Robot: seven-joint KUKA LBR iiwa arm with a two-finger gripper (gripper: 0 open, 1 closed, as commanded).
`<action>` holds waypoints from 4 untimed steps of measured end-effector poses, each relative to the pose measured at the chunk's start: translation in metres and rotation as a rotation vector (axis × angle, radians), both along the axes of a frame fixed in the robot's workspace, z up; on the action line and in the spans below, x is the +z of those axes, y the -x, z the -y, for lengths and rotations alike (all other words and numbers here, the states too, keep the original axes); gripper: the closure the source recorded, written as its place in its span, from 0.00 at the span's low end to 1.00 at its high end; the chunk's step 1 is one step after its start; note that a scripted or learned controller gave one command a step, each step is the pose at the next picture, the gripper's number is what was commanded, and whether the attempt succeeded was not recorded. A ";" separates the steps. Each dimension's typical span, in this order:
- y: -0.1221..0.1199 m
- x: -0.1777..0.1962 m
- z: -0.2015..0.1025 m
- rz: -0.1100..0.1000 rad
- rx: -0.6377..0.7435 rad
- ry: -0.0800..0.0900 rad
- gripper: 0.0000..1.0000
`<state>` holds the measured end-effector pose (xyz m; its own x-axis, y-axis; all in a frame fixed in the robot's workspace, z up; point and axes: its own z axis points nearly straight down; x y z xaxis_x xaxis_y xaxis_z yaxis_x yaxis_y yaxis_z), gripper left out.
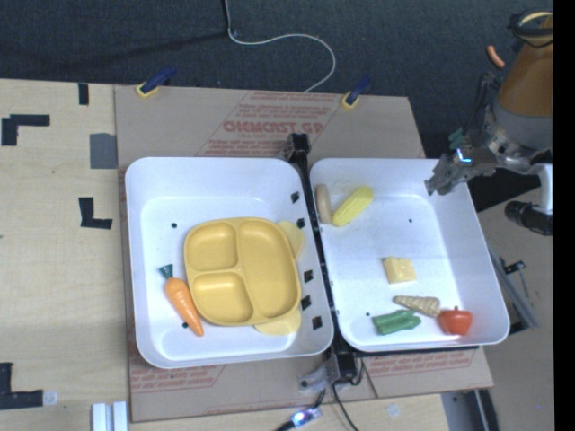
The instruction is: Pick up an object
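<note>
Two white bins side by side on the table (54, 241). In the left bin (148, 196): a yellow divided plate (241, 270) near the middle, with a toy carrot (183, 304) just beside its left edge, green tip up. In the right bin (449, 241): a corn cob (351, 206) at the upper left, tilted, touching a pale oval piece (322, 202) on its left; a yellow cheese cube (400, 269) near the centre; along the lower edge, a green pepper (395, 322), a tan cone-shaped piece (418, 304) just above it, and a red tomato (455, 321) at the right. End effector (446, 176) poised over the right bin's upper right corner, well apart from every object, holding nothing; open or closed, cannot tell. Above it, the grey arm with orange band (526, 74).
</note>
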<state>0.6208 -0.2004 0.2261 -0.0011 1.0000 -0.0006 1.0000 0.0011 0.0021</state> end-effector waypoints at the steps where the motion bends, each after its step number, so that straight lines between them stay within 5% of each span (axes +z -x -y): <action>1: 0.010 0.009 -0.050 -0.004 0.004 -0.002 1.00; 4: 0.043 0.005 -0.215 -0.006 0.005 -0.002 1.00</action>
